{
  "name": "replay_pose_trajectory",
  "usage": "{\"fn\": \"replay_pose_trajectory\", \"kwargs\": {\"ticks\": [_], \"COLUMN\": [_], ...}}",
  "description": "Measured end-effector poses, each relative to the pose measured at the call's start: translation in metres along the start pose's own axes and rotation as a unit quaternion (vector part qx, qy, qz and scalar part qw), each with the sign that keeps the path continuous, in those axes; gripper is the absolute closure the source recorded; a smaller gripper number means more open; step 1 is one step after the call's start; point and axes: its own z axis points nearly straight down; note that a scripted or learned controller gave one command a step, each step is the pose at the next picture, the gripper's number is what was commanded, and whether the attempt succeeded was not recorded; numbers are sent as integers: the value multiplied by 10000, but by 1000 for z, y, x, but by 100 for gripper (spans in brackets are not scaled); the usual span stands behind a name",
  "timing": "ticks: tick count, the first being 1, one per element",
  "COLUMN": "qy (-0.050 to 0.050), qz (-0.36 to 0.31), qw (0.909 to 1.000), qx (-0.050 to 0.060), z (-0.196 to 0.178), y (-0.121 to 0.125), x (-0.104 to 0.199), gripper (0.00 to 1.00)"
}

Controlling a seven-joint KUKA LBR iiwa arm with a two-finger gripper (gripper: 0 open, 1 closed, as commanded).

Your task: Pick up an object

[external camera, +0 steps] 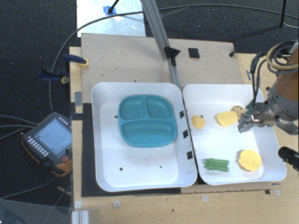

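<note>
Both bins are plain white: the left bin (107, 167) and the right bin (271, 171). A teal divided plate (147, 121) lies in the left one. In the right bin, a small yellow-orange piece (198, 122), a pale yellow wedge (226, 119), a yellow ridged round (250, 160) and bright green beans (216, 164). A tan speckled cookie (238, 109) has dark spots. The tabletop (126, 59) is light beige. The pincer (246, 122) is grey metal.
</note>
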Motion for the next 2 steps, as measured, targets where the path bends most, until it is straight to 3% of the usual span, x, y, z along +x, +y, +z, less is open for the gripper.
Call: {"fn": "replay_pose_trajectory", "kwargs": {"ticks": [2], "qy": [9], "qz": [-12], "qw": [10000], "qx": [17], "z": [12], "y": [29], "x": [106], "gripper": [100]}}
